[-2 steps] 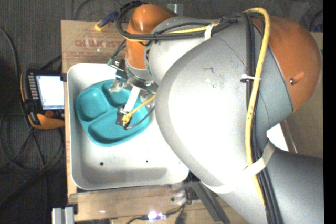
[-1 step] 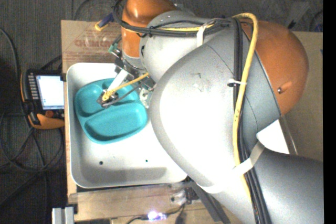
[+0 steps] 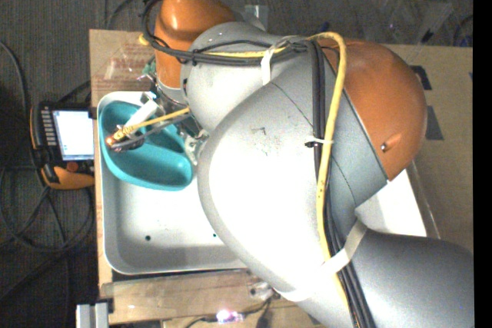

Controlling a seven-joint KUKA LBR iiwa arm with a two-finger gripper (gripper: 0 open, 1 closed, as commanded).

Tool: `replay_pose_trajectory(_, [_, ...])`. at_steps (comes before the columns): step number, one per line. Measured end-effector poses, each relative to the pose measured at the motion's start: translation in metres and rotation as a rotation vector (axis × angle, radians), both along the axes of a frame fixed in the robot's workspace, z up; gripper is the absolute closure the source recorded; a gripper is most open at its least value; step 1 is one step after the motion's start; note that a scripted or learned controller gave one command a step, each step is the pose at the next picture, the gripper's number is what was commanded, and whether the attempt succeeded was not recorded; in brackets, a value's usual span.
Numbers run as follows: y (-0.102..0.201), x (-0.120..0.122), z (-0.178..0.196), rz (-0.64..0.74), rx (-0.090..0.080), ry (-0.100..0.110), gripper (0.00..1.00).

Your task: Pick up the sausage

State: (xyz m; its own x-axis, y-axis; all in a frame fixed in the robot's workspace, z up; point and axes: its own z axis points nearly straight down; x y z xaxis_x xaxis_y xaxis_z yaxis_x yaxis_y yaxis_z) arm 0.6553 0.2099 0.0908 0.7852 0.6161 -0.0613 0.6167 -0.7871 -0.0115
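Arm [image 3: 292, 165] blocks my sight of the hand, cannot tell its grip; sausage [image 3: 125, 136] could roll inside the teal bowl [image 3: 150, 157]

the grey arm [image 3: 307, 165] fills the middle of the view and covers most of both bins. a teal bowl [image 3: 146, 154] takes the upper part of the left white bin [image 3: 115, 242]. the bin floor below the bowl lies bare, open from the lower left.
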Motion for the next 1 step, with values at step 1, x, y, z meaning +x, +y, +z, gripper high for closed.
replay_pose_trajectory(1, [0.0085, -0.0016, 0.0003, 0.012, 0.011, -0.008, 1.0])
